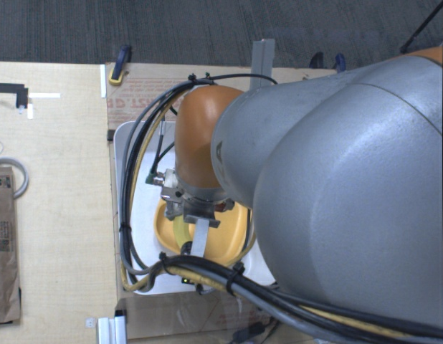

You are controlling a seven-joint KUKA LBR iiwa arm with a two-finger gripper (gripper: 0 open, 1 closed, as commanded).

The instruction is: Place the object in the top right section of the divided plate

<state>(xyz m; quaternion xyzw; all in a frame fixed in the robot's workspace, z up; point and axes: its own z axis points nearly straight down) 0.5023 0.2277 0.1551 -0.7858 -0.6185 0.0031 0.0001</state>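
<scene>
The big grey arm [336, 185] with its orange band [200, 138] covers most of the right side and the middle of the camera view. It reaches down over a shallow white bin [139, 192], and under its wrist lies a yellow divided plate [232, 239] made of plastic, resting inside this bin. The pincer [195, 241] hangs directly above the plate, close to its left part. From this angle I cannot tell how far the pincer is open, and I cannot tell if it has hold of anything, because the wrist hides the tips.

Just beside the pincer, on the left part of the plate, a small pale yellow-green piece [180, 231] is visible; this may be the object, but it is too much hidden to say what it is or in which section it lies.

Black cables [135, 170] run in a loop from the wrist around the left rim of the bin. On the light wooden worktop [53, 178] at the left lies a brown paper bag [5, 242], well apart from the bin.
</scene>
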